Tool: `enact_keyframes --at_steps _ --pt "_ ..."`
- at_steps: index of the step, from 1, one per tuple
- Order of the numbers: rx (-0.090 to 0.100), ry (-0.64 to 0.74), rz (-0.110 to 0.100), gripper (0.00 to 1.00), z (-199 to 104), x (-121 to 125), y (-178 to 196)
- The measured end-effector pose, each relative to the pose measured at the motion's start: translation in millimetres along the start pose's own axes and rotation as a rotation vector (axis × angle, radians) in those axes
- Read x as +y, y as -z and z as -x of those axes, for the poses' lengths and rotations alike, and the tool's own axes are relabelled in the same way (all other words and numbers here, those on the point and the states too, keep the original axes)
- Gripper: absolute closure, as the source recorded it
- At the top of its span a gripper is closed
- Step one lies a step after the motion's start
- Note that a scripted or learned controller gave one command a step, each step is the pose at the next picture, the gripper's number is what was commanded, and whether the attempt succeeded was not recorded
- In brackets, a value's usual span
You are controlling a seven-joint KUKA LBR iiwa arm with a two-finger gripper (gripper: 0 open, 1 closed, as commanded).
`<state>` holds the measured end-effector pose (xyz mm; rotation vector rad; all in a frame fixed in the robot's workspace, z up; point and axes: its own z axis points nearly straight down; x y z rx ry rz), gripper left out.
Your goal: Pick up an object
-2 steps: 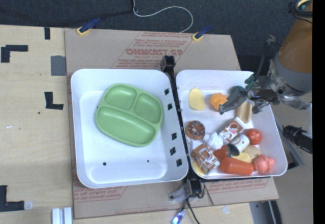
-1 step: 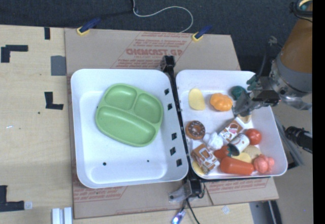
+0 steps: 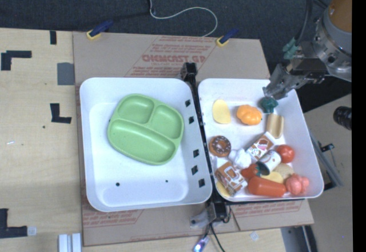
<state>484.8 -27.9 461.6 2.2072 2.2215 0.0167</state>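
The gripper [image 3: 270, 98] hangs over the far right corner of the right bin [image 3: 306, 131], its dark fingers pointing down and to the left; whether they are parted or closed cannot be told from this angle. At their tips sits a small teal piece [image 3: 269, 104], so close that it is unclear whether it belongs to the gripper or lies in the bin.

Just below that is a tan block [image 3: 275, 125], upright against the right side. To its left rests an orange fruit [image 3: 249, 115], and beside that a yellow lemon-shaped piece [image 3: 221, 111]. Nearer the camera lies a brown doughnut [image 3: 219, 146], then a crowded heap: a small carton [image 3: 260, 146] with red print, a red tomato [image 3: 285, 154], a waffle-like square [image 3: 230, 175], a red sausage [image 3: 266, 187] and a pink piece [image 3: 298, 184] in the near right corner. These lie touching or overlapping one another.

Across the dark hinge between the bins, the left bin [image 3: 94, 131] holds a green divided plate [image 3: 146, 128], lying flat and slightly turned. Both bins sit on a cardboard sheet [image 3: 166, 54] on the tabletop [image 3: 34, 131], with a white cable [image 3: 183, 14] looping beyond the far edge.
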Motion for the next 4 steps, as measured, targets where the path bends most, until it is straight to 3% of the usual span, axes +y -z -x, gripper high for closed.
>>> enact_keyframes --at_steps 1,2,3,4 --pt "0.000 -0.001 -0.005 1.00 -34 1 78" --pt "-0.002 -0.005 -0.027 1.00 -41 -2 -31" --pt "0.000 -0.001 -0.011 1.00 -80 0 14" --pt "-0.003 -0.005 -0.031 1.00 -88 -4 -119"
